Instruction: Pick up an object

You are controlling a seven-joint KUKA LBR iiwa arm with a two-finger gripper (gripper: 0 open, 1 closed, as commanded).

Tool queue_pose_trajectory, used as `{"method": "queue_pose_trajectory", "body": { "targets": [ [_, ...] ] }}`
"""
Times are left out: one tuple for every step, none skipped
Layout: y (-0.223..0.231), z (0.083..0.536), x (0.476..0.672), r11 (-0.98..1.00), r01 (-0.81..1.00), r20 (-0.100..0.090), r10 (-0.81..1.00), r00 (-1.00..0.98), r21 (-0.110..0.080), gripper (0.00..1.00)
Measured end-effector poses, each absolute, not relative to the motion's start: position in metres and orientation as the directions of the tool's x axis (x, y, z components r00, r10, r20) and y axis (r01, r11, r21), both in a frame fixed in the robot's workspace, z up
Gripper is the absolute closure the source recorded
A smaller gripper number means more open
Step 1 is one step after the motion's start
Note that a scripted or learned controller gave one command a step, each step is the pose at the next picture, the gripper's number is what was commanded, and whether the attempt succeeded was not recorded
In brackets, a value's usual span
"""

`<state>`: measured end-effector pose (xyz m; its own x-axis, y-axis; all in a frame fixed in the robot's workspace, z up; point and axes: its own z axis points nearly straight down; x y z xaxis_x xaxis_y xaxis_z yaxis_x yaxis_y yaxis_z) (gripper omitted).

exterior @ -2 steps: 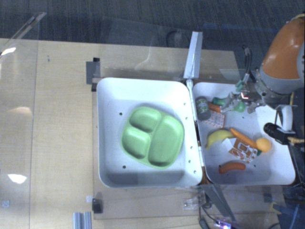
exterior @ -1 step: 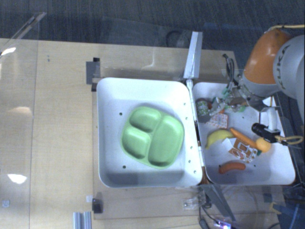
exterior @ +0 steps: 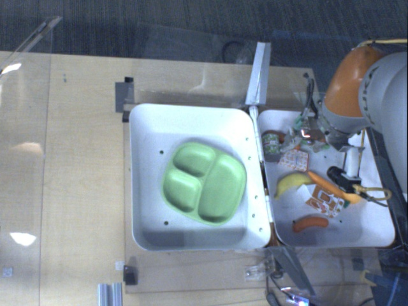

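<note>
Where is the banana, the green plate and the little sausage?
banana [exterior: 292,183]: camera view, right bin, middle of its yellow curve.
green plate [exterior: 204,182]: camera view, left bin, ridge between its compartments.
sausage [exterior: 310,223]: camera view, right bin's near edge, its middle.

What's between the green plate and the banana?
In the camera view, the raised white walls where the two bins meet lie between the green plate and the banana; nothing else.

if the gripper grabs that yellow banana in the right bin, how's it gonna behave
The banana is curved and smooth-skinned, so it may pivot or slip between two fingers. It looks like a toy, so probably light and stiff. It lies against the carrot, which would likely shift too.
</note>
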<state>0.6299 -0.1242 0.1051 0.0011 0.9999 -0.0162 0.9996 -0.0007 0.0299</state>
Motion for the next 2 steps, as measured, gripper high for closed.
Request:
{"method": "queue_pose_trajectory", "body": {
  "targets": [
    [-0.124, 0.105, 0.662, 0.019, 0.999, -0.017, 1.000, -0.020, -0.032, 0.00],
    [-0.144, 0.100, 0.605, 0.097, 0.995, -0.010, 0.995, -0.097, 0.033, 0.00]
  ]
}}
